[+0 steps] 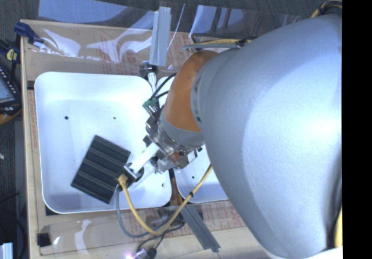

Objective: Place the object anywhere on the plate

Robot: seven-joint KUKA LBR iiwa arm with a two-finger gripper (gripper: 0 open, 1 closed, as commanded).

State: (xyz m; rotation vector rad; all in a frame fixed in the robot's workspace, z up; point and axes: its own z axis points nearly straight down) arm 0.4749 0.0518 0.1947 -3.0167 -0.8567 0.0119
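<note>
Camera view, single frame: you have the black ribbed slab (100,169) lying flat on the floor of the left bin (58,95), in its near-left part, turned on a diagonal to the bin walls. Take it as the task's object, though that is a judgement; the only other marks on that floor are two small dark specks (67,117) farther back. The slab rests free on the bin floor, not lifted. The claw (165,162) hangs low over the strip where the two bins meet, just to the right of the slab. You cannot tell from this angle whether it is open or closed, since the wrist sits above it. Progress, as judged: grasp not yet made, placement not yet made, so the whole task is left. The arm (267,136) covers most of the right bin (197,189), of which a pale sliver shows under the wrist, so you cannot confirm the plate's position from here. Obstacles: the left bin's right wall stands between the slab and the right bin, and the slab is wide and flat, likely awkward to pinch. A pale bluish sheet (70,3) stands behind the table (75,49), well apart from the work.
</note>
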